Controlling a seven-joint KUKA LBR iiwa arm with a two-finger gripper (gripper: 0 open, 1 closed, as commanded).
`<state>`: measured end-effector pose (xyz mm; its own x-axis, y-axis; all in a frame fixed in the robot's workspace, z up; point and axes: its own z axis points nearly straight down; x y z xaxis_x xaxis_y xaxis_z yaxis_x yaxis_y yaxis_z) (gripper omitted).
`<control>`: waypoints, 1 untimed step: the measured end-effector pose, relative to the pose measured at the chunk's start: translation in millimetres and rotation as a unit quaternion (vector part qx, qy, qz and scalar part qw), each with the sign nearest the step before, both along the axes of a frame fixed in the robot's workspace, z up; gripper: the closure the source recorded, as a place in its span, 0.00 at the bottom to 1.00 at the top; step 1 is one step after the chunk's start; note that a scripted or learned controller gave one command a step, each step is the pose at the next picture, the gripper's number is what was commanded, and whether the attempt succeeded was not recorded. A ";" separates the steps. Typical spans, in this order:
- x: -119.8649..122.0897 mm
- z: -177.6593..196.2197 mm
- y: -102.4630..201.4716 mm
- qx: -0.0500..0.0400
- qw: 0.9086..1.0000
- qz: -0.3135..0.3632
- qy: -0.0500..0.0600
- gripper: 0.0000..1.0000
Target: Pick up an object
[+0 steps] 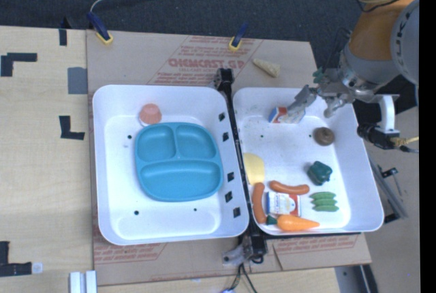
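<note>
The end effector (pixel 300 108) is a blur of grey over the right bin (pixel 361 169), so how its fingers stand cannot be told. It covers part of a small red and white item (pixel 278 114), whose kind stays unclear. The arm (pixel 381 33) is cut off by the right edge. The packet (pixel 281 203) has print too small to read, half under a sausage (pixel 289 187) and carrot (pixel 297 222).

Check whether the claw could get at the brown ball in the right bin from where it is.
Probably yes: the brown ball lies alone on bare bin floor, just below the claw, with nothing between them.
</note>
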<state>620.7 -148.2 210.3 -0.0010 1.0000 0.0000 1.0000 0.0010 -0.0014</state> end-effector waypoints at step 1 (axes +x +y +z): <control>-41.7 -123.8 -30.0 0.000 1.000 0.000 -0.001 0.00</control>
<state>579.0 -178.2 86.5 -0.0004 1.0000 -0.0002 1.0000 0.0004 0.0008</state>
